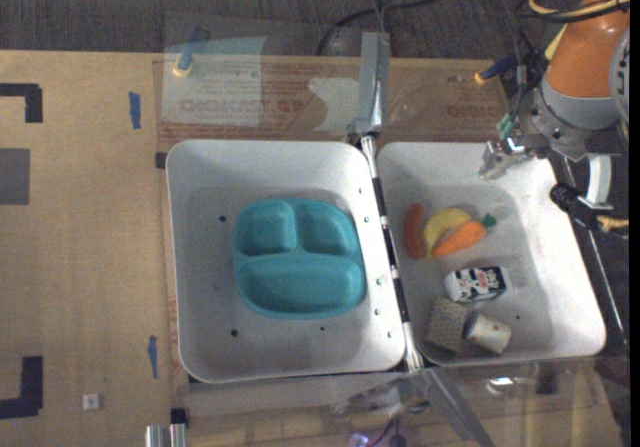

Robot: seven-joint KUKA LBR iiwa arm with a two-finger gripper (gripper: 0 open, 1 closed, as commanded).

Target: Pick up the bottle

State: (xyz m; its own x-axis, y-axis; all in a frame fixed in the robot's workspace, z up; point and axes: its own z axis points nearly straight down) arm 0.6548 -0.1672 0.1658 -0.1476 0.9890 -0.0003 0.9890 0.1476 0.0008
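In the right bin [560, 265] a small white bottle with dark print [476, 283] lies on its side near the middle. My gripper [497, 161] hangs over the bin's far part, well above and behind the bottle, with nothing seen in it. The grey arm with its orange band [590, 45] reaches in from the upper right.
Beside the bottle lie a red sausage [414, 231], a yellow banana [446, 225], an orange carrot [463, 238], and toward the front a tan block [447, 323] next to a white cup-like piece [490, 333]. The left bin [200, 185] holds a teal divided plate [297, 257].
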